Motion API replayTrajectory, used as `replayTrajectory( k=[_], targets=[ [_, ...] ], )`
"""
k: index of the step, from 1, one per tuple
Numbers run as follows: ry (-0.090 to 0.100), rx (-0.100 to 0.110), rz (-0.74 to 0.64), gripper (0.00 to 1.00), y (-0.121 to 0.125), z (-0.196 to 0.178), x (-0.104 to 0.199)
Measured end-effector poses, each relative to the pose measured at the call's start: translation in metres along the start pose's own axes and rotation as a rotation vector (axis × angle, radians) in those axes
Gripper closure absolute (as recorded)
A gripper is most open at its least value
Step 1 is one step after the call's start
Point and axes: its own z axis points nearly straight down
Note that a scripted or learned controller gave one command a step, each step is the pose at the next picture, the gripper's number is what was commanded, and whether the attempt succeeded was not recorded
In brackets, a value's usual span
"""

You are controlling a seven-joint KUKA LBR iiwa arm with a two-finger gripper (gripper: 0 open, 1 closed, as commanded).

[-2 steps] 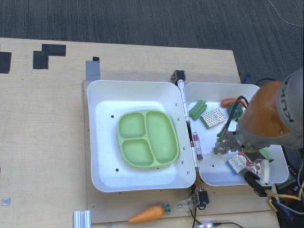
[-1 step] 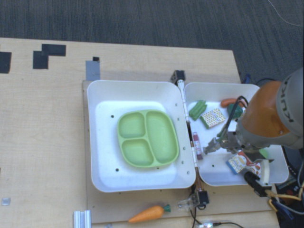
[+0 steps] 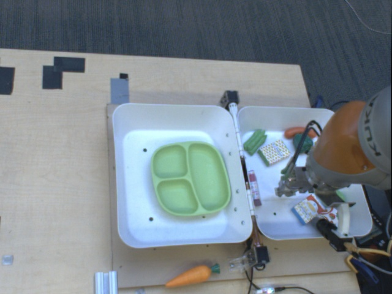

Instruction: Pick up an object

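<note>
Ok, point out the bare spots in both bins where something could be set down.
Left bin: a bare white margin rings the green divided plate, widest toward its left wall and front rim. Right bin: bare floor along the front-left, between the dividing rim and the gripper. Its back and right are crowded: green block, patterned card, snack packet.

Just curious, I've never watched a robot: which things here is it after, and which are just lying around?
Part of the job: gripper; right bin; green block; patterned card; blue-and-white packet.

Lying about: green divided plate in the left bin; carrot on the bench.
</note>
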Motion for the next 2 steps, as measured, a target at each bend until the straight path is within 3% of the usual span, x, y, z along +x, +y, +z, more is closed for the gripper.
replayTrajectory(
  k=[1,2],
  targets=[
    [0.002,0.02,0.002,1.0,-0.0015,0.0004,-0.077],
    [0.006,0.02,-0.001,0.0,-0.0003,0.0,-0.0744]
  ],
)
